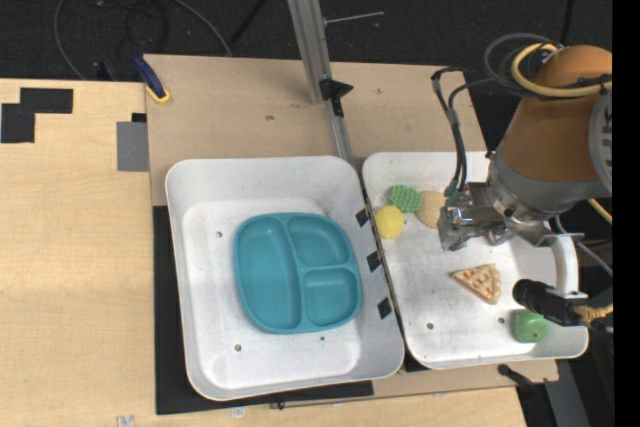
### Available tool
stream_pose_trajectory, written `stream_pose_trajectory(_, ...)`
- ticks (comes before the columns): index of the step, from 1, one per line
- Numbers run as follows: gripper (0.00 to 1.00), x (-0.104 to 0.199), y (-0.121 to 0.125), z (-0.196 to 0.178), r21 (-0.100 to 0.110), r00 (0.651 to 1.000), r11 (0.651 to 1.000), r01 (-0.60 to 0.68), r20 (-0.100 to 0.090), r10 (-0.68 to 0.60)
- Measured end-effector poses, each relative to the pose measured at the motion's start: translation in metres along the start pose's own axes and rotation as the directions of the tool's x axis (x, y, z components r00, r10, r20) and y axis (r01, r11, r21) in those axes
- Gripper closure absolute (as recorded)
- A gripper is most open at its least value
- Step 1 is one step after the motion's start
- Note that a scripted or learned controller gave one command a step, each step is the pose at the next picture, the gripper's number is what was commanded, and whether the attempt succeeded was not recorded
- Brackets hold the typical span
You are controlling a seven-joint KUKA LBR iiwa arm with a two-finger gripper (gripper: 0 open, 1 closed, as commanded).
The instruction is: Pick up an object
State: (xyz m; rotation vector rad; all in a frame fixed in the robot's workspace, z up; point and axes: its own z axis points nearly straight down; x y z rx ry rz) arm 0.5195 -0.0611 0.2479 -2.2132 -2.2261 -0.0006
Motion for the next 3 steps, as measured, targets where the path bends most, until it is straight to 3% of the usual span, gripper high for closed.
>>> stream_pose_trajectory(1,1.0,0.057,0.012,-0.004,0.001,1.0,1.0,0.0,0.0,0.0)
stream_pose_trajectory(3,1.0,0.155,0.039,0.026,0.001,1.0,1.0,-0.002,0.002,0.002)
